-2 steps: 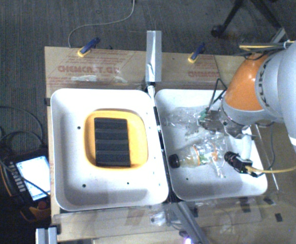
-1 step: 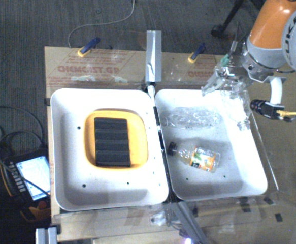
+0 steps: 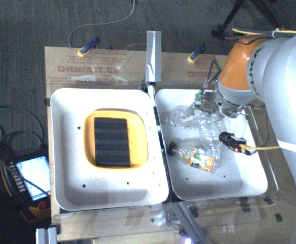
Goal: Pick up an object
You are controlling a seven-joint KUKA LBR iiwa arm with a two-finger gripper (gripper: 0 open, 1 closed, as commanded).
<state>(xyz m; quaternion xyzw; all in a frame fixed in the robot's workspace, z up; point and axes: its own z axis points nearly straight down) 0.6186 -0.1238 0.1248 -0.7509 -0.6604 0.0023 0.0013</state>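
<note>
A small clear bottle (image 3: 194, 157) with a dark cap and a yellow-orange label lies on its side in the right bin (image 3: 249, 184). Crumpled clear plastic wrap (image 3: 201, 122) spreads above it, reaching the bin's far part. My gripper (image 3: 202, 102) hangs over the far side of the right bin, at the upper edge of the plastic wrap, and is partly hidden by the wrist. In the left bin (image 3: 66, 151) rests a yellow-rimmed object with a black ridged top (image 3: 112, 141).
A black part with a red light (image 3: 230, 139) and a yellow cable (image 3: 262, 147) hang beside the wrap at the bin's right. The grey arm with its orange band (image 3: 241, 65) covers the bin's far right corner. A metal post (image 3: 153, 60) stands between the bins.
</note>
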